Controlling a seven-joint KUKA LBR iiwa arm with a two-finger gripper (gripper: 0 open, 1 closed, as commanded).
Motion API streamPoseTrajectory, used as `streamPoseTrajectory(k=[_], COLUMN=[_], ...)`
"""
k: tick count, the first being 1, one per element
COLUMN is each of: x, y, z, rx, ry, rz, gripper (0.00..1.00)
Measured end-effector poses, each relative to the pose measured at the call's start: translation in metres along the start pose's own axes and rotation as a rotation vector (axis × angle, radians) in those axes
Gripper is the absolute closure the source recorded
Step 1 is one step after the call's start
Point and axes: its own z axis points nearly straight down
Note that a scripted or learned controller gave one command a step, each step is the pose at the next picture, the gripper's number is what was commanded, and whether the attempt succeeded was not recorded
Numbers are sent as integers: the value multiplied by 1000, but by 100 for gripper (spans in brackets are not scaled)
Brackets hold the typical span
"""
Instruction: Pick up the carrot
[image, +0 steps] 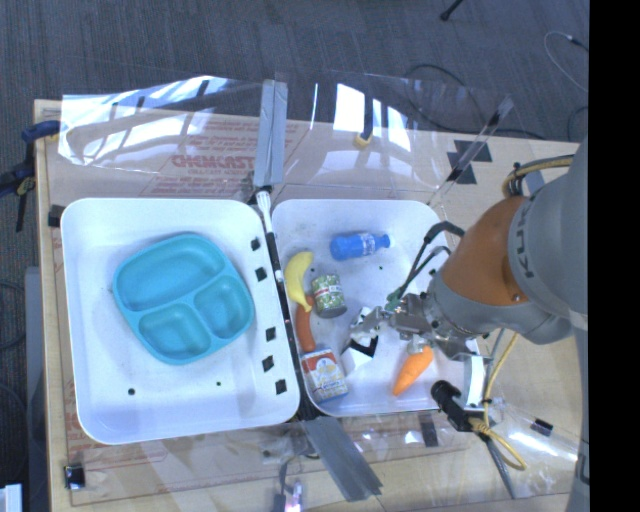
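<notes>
On a pale wooden table (150, 165) over dark grey carpet (120, 45), two white bins sit side by side. In the right bin (400, 215), the carrot (411, 370) lies near the front wall, just below the claw (385, 322). I cannot tell the claw's opening.

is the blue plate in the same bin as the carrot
No, the blue plate lies in the left bin, while the carrot lies in the right bin.

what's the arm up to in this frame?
The grey KUKA arm is reaching into the right bin with its gripper low among the items. The carrot lies beside the gripper, near the bin's front edge, apparently not grasped. A banana, blue bottle and small can lie nearby. The blue divided plate sits in the left bin.
</notes>
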Motion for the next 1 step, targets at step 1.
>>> streamPoseTrajectory(k=[1], x=[15], y=[63], z=[-45], rx=[15], ry=[-4], rz=[-120], gripper=[0])
